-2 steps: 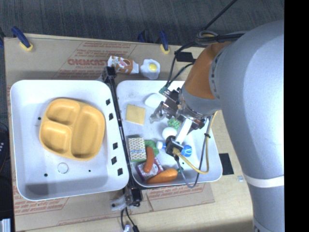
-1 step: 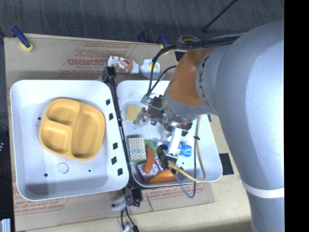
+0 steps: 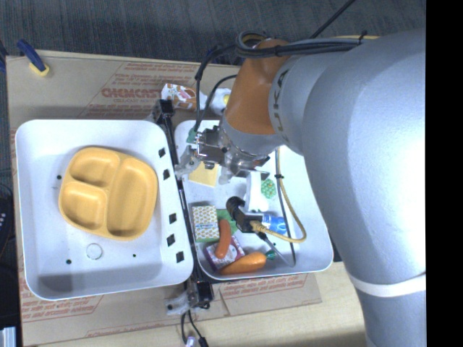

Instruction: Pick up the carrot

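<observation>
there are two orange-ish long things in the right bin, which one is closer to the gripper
The slimmer, redder one, standing nearly upright in the view beside the sponge-like pad. The fatter orange carrot lies crosswise at the bin's near edge, farther from the gripper.

Red printed lettering runs across the brown cardboard sheet (image 3: 108,85) under the bins, too blurred to read with any certainty; dark letters stand on the arm's orange band (image 3: 253,100), cut off and unreadable; the small packets in the right bin (image 3: 318,248) carry print too small to tell.
</observation>
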Controlling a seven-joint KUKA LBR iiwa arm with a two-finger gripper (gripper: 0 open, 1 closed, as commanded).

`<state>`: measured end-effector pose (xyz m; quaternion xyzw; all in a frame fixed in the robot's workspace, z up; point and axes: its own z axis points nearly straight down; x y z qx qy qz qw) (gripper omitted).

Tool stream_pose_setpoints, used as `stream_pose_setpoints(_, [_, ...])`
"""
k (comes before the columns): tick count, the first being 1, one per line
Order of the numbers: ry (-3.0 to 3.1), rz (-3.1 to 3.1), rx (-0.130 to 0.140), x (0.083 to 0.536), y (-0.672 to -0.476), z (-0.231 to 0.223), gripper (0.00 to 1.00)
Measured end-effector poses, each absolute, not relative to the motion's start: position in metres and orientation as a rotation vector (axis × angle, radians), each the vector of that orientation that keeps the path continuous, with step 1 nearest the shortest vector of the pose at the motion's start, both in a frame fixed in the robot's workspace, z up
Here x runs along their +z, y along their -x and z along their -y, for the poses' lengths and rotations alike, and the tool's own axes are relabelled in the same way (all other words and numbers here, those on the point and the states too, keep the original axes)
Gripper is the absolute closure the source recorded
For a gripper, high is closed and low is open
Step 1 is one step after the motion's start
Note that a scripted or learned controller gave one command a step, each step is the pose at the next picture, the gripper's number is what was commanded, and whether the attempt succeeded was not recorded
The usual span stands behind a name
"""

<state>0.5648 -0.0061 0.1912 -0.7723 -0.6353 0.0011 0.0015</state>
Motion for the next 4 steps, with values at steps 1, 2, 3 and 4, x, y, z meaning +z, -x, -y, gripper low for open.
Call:
stream_pose_setpoints(1, [2.417, 1.997, 0.007, 0.201, -0.565, 0.006, 1.00])
stream_pose_setpoints(2, [2.310, 2.122, 0.008, 0.203, -0.490, -0.088, 1.00])
stream_pose_setpoints(3, [2.221, 2.219, 0.004, 0.236, -0.489, -0.031, 1.00])
stream_pose_setpoints(4, [2.221, 2.219, 0.004, 0.236, -0.489, -0.032, 0.00])
